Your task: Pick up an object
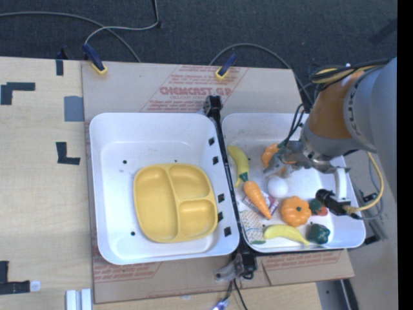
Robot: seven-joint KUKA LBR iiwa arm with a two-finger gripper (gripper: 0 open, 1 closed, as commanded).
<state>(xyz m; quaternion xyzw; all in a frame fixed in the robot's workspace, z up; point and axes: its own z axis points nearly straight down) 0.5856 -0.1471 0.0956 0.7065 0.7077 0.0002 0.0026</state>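
two white bins sit side by side; the gripper [279,162], grip unclear, reaches for an orange toy [270,154].

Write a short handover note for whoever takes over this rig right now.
Pincer: low in the right white bin, beside a small orange item; whether it grips anything is unclear.
Also in the right bin: white egg, orange carrot, orange pumpkin, two yellow bananas.
Left white bin: yellow divided plate.
Done: nothing visibly lifted.
Left: grasp and raise one object.
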